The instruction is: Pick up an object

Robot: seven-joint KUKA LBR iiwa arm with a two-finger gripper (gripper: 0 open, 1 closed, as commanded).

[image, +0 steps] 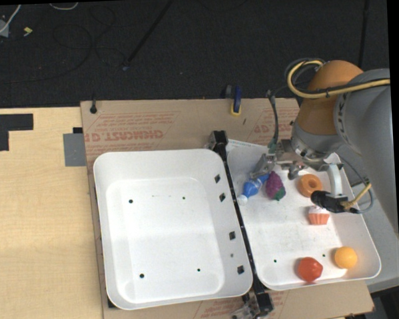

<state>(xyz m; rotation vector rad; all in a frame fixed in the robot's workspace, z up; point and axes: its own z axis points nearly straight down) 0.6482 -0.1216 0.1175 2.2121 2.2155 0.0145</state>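
Note:
My gripper (264, 165) hangs over the back left part of the right bin (284, 251). Just below and in front of it lie a blue object (252, 187) and a purple grape-like object (275, 185), side by side near the divider. An orange ring (310, 184) sits to the right of them, partly under the arm's wrist. In front of the ring stands a pink cupcake (318, 216). A red tomato (310, 269) and an orange ball (345, 257) rest near the bin's front edge.
The left bin (163, 224) stands beside the right one, with a black clip rail (232, 214) between them. Both rest on a cardboard sheet (151, 128). A blue clamp (235, 100) sits at the back edge. The arm's body and cables cover the right bin's back right corner.

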